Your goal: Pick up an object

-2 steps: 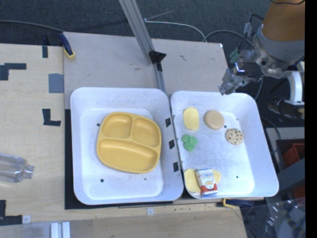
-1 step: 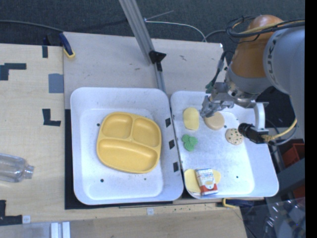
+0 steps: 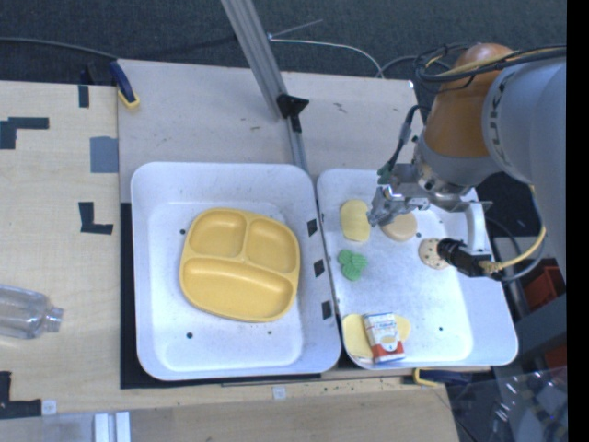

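While hanging over the right bin [image 3: 479,339], hand [image 3: 385,212] sits low near that bin's upper left part, right between a pale yellow chunk [image 3: 354,220] and a tan round piece [image 3: 400,227]. Can't tell whether it's open or closed, too dark and blurry down there. Nothing visibly gripped either.

Grey arm [image 3: 529,118] with the orange band [image 3: 456,99] comes in from the right, cables looped around the wrist.

Also in the right bin: small green lumpy thing [image 3: 352,264] just below the pale yellow chunk, a cookie-looking disc [image 3: 431,252] to the right near a black connector, and down at the near edge a little carton [image 3: 385,335] with red and orange print, lying on a yellow flat piece [image 3: 359,337].

Over in the left bin [image 3: 152,274]: just a yellow divided plate [image 3: 241,263] with three compartments, lying flat about in the middle.

Off on the desk [image 3: 55,247], a clear plastic bottle [image 3: 28,312] lying on its side at the far left, well apart from both bins. Metal pole [image 3: 253,40] slanting down from the top to the gap between the bins.
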Available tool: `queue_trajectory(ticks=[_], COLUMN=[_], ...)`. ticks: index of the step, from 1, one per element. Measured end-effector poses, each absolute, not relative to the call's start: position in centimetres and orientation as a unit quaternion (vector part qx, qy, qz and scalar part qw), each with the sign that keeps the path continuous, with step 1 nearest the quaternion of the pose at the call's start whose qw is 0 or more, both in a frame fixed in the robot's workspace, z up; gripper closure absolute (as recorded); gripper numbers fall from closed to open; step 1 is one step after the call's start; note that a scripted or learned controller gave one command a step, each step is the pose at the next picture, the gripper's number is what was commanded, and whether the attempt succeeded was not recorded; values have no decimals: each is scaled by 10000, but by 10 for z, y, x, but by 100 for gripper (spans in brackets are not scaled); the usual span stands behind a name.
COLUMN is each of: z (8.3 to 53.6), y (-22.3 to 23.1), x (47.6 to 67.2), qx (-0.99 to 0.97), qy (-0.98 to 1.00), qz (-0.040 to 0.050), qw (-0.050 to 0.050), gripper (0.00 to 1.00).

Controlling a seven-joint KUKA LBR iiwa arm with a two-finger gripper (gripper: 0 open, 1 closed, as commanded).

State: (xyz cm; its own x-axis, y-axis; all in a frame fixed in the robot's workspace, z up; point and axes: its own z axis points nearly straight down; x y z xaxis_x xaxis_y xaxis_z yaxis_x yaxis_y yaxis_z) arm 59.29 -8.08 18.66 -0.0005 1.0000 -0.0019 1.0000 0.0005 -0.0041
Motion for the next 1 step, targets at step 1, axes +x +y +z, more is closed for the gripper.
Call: queue_trajectory(ticks=[1], z=[141], y=[-116], x=[593], qx=[-7079], qy=[-7064], qz=[31], qw=[14], gripper=[100])
